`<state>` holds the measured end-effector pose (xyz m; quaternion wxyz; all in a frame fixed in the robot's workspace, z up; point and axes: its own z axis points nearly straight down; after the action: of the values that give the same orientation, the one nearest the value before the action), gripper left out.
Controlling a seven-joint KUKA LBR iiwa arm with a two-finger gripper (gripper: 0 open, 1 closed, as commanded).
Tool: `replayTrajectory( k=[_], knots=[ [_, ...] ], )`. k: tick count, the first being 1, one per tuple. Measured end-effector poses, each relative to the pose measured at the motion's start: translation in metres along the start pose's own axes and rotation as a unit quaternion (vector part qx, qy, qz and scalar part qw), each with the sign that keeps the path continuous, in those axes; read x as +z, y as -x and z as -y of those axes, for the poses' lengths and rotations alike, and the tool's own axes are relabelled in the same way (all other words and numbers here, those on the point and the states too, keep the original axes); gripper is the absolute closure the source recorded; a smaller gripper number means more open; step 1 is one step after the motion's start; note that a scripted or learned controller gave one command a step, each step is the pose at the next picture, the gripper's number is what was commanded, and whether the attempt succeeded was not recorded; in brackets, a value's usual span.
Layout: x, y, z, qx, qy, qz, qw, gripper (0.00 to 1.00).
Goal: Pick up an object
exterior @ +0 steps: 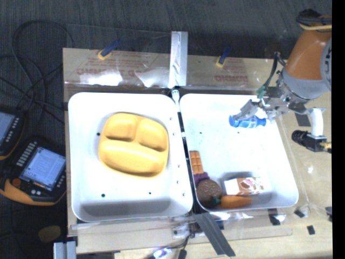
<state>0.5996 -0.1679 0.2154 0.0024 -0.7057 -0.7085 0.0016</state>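
Up in the right white plastic bin, the grey two-finger gripper hangs over a small blue object; its grip state is unclear. A cookie, carrot and carton crowd the front edge. The left bin holds a glossy yellow sectioned tray.

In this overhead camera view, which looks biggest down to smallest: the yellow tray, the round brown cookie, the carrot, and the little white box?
1. Yellow tray, by far.
2. White box.
3. Brown cookie and carrot look too alike to rank.
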Motion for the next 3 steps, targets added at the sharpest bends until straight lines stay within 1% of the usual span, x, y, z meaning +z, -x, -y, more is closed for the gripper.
replayTrajectory(
  k=[1,2,3],
  knots=[
    [0.123,-0.01,-0.026,-0.087,0.001,0.001,0.9962,0.0],
    [0.06,-0.033,-0.04,-0.168,0.0,0.002,0.9858,0.0],
    [0.122,-0.034,-0.031,-0.301,0.002,0.0,0.9536,0.0]
  ],
)
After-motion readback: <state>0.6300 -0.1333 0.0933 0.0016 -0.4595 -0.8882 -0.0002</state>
